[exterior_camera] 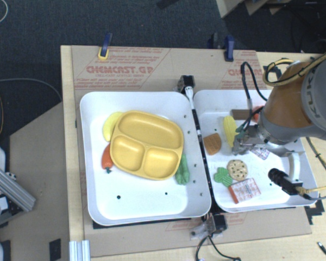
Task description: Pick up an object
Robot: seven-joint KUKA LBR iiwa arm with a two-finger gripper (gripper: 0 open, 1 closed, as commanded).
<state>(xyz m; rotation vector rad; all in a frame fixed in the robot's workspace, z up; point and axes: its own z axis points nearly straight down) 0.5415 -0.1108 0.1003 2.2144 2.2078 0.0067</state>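
My gripper [242,144] hangs low over the middle of the right bin [206,103], on the grey arm with the orange band. Just left of it lie a yellow corn cob [229,126] and a brown bread-like piece [212,143]. In front of it sit a round speckled cookie [238,169], a green toy piece [223,176] and a red-and-white packet [244,190]. A small white-and-red item [260,153] peeks out beside the gripper's right side. Nothing shows held in the gripper.
The left bin [130,205] holds a yellow divided plate [146,144], with a yellow fruit [110,125] and a red-orange pepper [106,158] at its left edge and a green item [182,171] at its right. Clamps stand at the bench's back edge.
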